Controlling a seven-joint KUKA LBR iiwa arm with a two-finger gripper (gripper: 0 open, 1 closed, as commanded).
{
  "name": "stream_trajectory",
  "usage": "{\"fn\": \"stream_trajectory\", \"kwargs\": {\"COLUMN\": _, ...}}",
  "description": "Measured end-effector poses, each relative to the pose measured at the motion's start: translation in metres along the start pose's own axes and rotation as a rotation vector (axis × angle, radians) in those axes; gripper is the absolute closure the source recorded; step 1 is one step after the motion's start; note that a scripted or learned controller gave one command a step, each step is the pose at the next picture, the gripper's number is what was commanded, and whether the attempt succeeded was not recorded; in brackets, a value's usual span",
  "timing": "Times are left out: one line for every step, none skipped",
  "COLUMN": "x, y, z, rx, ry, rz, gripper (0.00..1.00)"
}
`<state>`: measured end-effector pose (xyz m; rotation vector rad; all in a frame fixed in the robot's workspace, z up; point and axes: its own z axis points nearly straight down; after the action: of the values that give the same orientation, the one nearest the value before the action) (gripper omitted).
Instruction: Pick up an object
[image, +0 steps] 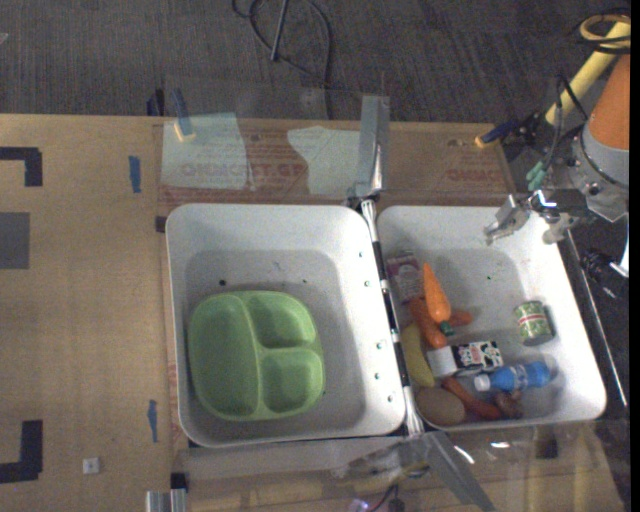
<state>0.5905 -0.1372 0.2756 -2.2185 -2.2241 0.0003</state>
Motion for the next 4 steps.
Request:
{"fn": "stream_trajectory", "kwargs": {"x": 0.014, "y": 0.041, "z": 0.134, "rx": 0.0, "ry": 0.0, "rz": -0.078, "gripper": 0.0}}
{"fn": "stream_trajectory", "kwargs": {"x": 0.037, "y": 0.035, "z": 0.15, "rx": 0.0, "ry": 0.001, "rz": -0.178, "gripper": 0.0}}
{"fn": "stream_trajectory", "kwargs": {"x": -0.056, "y": 0.016, "z": 0.122, "rx": -0.005, "ry": -0.003, "rz": -0.227, "gripper": 0.0}}
{"fn": "stream_trajectory", "kwargs": {"x": -0.061, "y": 0.059, "z": 0.099, "rx": -0.005, "ry": -0.003, "rz": -0.165, "gripper": 0.0}}
